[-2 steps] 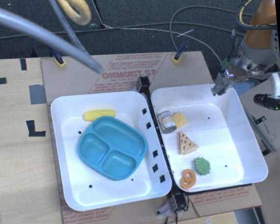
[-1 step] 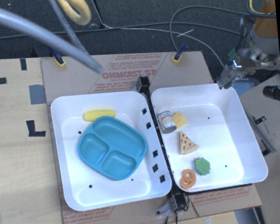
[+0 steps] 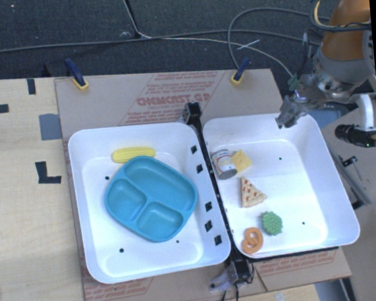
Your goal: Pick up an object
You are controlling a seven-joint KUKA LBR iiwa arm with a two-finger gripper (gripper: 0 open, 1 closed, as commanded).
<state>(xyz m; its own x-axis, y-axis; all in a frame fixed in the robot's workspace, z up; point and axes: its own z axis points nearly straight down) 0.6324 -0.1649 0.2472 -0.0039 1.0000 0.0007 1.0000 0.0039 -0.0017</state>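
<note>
My gripper (image 3: pixel 289 118) hangs over the right bin's far corner, the pizza slice (image 3: pixel 250 192) lying down-left, nearer the divider

Small metal can (image 3: pixel 224 163), cheese wedge (image 3: pixel 241 160), pizza slice (image 3: pixel 250 192), broccoli (image 3: pixel 272 223) and pretzel (image 3: pixel 253 239) in right bin (image 3: pixel 324 186).

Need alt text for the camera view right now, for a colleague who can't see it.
The arm's hand hovers at the right bin's top right corner. That bin holds a can, cheese, pizza slice, broccoli and pretzel; the left bin holds a blue tray and corn.
</note>
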